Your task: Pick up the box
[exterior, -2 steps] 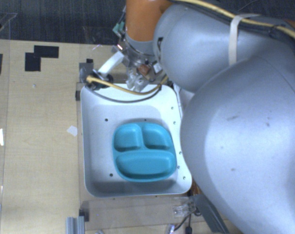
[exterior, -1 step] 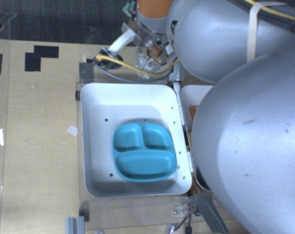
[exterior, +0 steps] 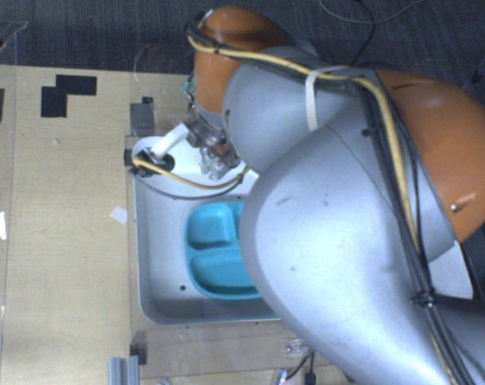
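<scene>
The pick is not yet done, as far as I can judge: my hand (exterior: 212, 160) hangs low over the far end of the bin (exterior: 158, 295), and I see nothing lifted clear of it. Whether the hand is open or closed, or has anything in it, I cannot tell, since the wrist and its yellow cable (exterior: 178, 181) cover that part. The box (exterior: 214, 247), a blue two-part tray as I read it, lies flat on the bin floor just below my hand on the near side, apart from it, its right part hidden under my own arm (exterior: 346, 239). A white thing (exterior: 158, 147) sits just left of the hand at the bin's far corner. What is left, I judge, is the whole grasp and lift.
</scene>
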`<state>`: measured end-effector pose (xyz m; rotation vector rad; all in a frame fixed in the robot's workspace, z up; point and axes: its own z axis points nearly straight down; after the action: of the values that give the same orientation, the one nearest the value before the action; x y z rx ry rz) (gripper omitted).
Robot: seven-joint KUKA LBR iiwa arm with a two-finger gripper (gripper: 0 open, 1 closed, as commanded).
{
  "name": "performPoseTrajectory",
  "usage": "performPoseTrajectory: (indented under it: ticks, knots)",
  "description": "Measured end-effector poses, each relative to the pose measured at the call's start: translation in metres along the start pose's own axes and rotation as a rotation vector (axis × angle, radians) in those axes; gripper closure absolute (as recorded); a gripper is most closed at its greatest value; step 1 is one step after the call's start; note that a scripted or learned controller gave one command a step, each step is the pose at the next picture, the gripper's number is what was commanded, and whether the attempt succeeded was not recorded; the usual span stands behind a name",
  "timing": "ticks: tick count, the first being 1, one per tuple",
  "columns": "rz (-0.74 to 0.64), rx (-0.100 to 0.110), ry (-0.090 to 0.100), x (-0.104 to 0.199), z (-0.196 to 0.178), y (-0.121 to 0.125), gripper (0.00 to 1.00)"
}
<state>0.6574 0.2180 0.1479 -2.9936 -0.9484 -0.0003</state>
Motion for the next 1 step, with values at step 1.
performPoseTrajectory:
  ticks: [1]
  knots:
    - [0.09, -0.001, 0.005, 0.0089, -0.0897, -0.0139, 1.0]
